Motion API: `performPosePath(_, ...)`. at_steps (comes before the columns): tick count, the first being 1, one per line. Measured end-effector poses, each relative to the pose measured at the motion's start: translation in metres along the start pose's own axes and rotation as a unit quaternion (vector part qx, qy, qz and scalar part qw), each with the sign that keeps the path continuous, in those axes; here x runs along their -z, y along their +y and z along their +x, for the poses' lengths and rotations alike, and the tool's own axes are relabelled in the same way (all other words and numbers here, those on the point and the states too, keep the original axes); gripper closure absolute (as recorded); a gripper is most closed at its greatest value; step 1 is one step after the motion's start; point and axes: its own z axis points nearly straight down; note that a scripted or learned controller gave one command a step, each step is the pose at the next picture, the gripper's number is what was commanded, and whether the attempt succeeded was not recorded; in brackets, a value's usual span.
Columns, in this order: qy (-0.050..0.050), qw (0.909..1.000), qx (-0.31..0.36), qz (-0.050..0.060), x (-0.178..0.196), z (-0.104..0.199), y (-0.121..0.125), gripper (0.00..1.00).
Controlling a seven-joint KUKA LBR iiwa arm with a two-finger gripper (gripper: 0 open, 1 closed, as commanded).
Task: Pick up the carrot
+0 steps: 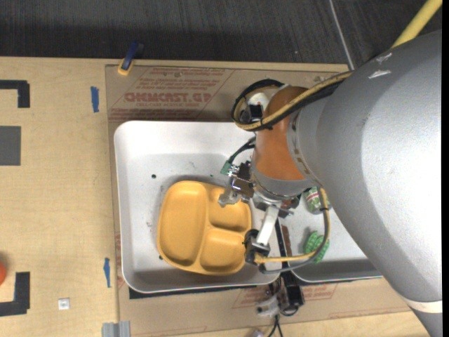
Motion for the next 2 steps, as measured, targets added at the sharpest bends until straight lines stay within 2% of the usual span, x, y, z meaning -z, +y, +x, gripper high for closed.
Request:
performPosePath(1,-0.013,0.9996,0.004,0.026,0.0,0.008,0.015,0.0)
performPosePath(2,-0.026,0.9993,-0.002,0.028,0.006,-0.006,0.018,1.0)
